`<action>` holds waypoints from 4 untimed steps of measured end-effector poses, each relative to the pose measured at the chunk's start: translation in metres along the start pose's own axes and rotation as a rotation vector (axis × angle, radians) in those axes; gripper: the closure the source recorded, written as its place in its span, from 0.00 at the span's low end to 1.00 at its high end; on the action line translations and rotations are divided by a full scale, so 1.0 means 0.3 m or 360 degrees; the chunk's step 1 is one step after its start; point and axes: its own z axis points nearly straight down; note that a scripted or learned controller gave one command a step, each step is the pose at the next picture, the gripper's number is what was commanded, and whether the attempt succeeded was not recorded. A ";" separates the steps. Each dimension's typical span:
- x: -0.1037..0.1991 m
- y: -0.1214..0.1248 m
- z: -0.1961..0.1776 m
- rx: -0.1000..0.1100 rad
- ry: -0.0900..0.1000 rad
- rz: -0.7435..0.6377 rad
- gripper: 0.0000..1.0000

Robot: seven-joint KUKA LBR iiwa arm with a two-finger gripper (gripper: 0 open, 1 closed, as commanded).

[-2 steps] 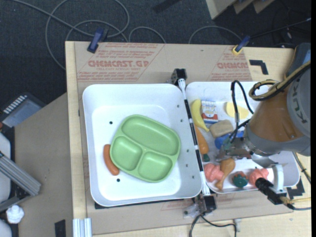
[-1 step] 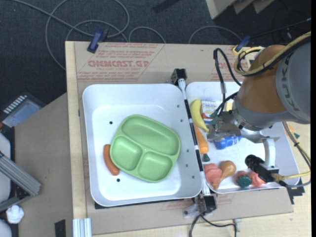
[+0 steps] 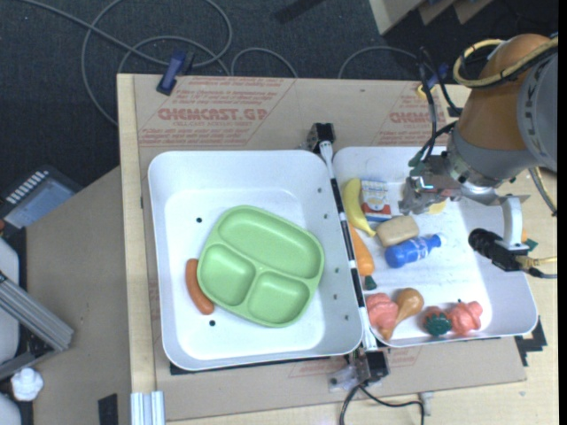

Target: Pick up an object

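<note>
Your gripper [image 3: 423, 193], jaw state unreadable, risks nudging the bread roll [image 3: 396, 230] at its 7 o'clock into the blue bottle [image 3: 412, 251].

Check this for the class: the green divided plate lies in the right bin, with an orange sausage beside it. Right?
Not quite. The camera view shows the green divided plate in the left bin, not the right; the orange sausage does lie beside it.

Grey, rounded metal robot arm [image 3: 542, 118] with a broad glossy orange band [image 3: 500, 96] above the wrist, a yellow cable looped over its top [image 3: 476, 58], thin black cables down the near side [image 3: 436, 122], and a small silvery, boxy two-finger gripper [image 3: 423, 193] at the end.
</note>
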 end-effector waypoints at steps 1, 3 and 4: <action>0.003 0.000 0.000 0.0001 0.0001 -0.0001 0.00; -0.060 -0.028 0.335 0.0006 0.0004 0.0000 0.00; -0.043 -0.084 0.334 0.0004 0.0002 0.0001 0.00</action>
